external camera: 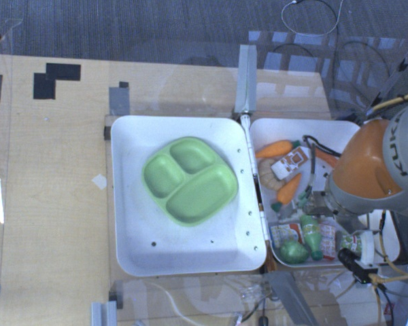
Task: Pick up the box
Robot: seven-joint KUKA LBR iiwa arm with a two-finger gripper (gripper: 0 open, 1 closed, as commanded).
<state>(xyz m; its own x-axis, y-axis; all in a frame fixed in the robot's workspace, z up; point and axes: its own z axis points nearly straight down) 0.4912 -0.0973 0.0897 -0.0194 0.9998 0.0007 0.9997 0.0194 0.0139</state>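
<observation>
The box (290, 162) is a small white and brown carton lying in the right bin (258, 202), near its upper left, between two carrots. The grey and orange arm reaches in from the right and covers the right half of that bin. Its gripper (313, 204) hangs low over the bin's middle, just below and to the right of the box, apart from it. Nothing shows held in it.
One carrot (277, 148) lies above the box and another (288, 189) below it. Green toy fruit (294, 251), a green bottle (311, 235) and a printed packet (282, 234) crowd the bin's near end. The left bin (132, 250) bears a green divided plate (190, 180).
</observation>
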